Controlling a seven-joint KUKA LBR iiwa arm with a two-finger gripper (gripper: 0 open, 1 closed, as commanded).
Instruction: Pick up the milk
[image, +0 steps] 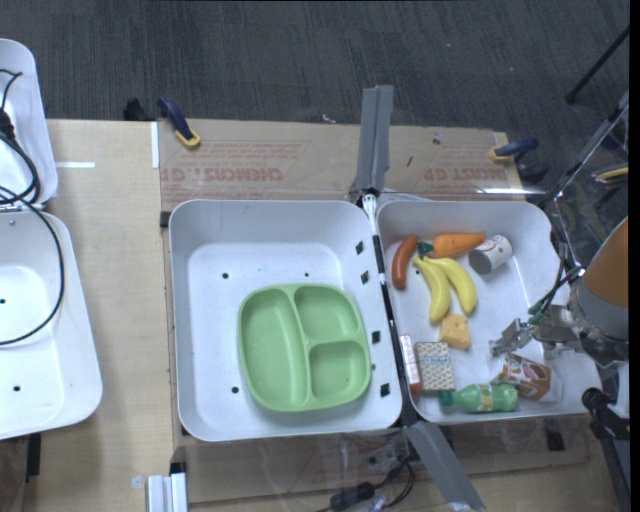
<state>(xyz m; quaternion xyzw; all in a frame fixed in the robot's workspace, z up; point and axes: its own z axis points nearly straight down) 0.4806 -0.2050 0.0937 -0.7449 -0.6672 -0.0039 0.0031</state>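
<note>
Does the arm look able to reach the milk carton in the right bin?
Probably yes: the gripper is just right of the milk carton, whose top lies bare, though a green bottle sits close.

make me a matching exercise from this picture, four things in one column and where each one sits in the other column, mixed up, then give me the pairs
Things:
1. green plate
2. bananas
3. green bottle
4. carrot

Places:
A. near edge of the right bin
B. far end of the right bin, beside the grey can
C. left bin
D. middle of the right bin, next to the red sausage

Pairs: 1-C, 2-D, 3-A, 4-B
</note>
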